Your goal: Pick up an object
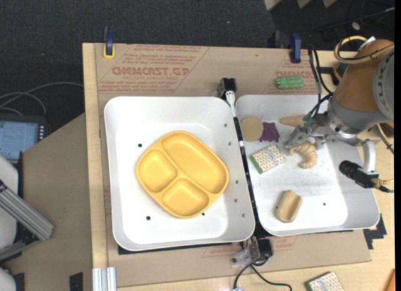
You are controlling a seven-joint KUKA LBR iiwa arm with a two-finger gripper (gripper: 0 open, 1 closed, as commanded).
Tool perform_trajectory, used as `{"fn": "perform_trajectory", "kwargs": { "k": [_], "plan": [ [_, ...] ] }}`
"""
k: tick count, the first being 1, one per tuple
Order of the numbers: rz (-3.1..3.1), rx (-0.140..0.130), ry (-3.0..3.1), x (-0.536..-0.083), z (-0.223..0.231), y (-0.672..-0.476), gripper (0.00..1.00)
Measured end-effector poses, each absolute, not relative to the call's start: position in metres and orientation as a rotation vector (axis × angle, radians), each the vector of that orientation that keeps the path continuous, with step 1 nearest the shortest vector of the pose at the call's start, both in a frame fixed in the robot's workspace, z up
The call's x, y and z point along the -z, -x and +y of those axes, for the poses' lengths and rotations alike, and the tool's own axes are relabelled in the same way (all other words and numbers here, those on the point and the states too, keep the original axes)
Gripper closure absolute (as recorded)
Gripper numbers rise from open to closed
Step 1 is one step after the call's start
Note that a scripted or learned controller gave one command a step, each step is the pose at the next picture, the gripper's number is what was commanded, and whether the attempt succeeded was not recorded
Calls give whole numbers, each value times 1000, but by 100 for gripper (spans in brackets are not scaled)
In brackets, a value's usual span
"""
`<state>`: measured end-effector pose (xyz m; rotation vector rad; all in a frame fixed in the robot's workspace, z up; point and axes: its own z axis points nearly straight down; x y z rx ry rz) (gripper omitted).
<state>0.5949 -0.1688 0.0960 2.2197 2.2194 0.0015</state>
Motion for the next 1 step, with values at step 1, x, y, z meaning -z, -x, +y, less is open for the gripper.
{"fn": "perform_trajectory", "kwargs": {
  "k": [1],
  "plan": [
    [2226,-5,-2211,-86,-94,-618,100]
  ]
}}
